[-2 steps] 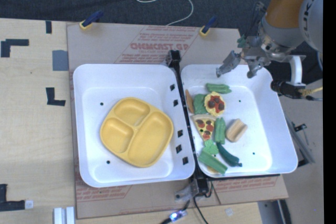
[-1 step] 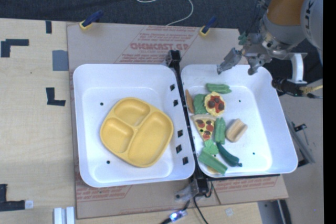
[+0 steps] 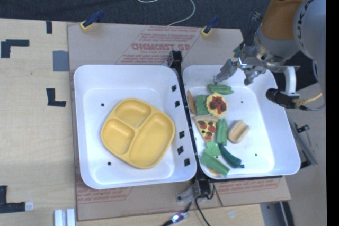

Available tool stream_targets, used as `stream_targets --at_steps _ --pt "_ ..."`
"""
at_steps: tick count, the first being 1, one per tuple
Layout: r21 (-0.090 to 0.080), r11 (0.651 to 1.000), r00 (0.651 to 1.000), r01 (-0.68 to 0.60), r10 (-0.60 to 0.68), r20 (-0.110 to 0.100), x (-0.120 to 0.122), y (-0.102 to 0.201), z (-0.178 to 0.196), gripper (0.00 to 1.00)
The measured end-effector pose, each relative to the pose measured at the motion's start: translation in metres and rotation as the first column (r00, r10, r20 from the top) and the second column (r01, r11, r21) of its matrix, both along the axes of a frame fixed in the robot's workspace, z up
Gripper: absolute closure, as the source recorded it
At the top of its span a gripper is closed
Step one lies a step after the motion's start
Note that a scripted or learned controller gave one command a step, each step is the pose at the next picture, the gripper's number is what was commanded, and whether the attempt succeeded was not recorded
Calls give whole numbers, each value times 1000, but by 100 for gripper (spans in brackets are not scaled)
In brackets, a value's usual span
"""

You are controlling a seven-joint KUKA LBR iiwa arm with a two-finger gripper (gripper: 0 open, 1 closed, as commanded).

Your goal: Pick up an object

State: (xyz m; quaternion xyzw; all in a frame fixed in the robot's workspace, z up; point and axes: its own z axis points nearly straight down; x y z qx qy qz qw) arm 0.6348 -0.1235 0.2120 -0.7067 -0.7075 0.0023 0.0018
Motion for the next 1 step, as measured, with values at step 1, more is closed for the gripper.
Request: stream_targets --at_steps 1 --pt "0 1000 1000 0 0 -1 4 -8 -57 0"
